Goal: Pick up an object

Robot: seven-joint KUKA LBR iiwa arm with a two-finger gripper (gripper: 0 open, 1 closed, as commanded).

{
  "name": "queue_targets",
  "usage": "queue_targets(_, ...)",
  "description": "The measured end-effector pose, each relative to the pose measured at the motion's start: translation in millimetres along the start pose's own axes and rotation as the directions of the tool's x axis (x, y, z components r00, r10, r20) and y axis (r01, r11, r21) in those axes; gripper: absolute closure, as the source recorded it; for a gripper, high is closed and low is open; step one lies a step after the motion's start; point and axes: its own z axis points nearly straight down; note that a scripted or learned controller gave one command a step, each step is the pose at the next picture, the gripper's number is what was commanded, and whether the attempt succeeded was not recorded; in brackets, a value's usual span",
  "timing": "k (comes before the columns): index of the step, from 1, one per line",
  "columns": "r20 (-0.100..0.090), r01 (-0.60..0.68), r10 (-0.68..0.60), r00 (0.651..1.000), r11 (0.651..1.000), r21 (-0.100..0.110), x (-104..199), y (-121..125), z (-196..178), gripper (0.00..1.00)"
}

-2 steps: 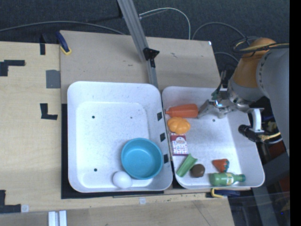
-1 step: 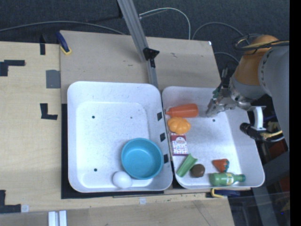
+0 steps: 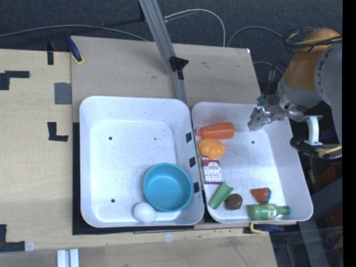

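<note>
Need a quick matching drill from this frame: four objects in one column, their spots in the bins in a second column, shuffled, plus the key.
Things:
1. blue bowl
2. white ball
3. carrot
4. green bottle

Places:
A. right bin, far end, near the divider
B. left bin, near edge, just left of the bowl's near rim
C. right bin, near right corner, lying on its side
D. left bin, near right corner

Pairs: 1-D, 2-B, 3-A, 4-C
</note>
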Motion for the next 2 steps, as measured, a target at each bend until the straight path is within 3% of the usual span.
queue_targets(2, 0.001, 0.0, 0.0, 1.0, 1.0, -0.001, 0.5, -3.2, -86.3, 1.0)
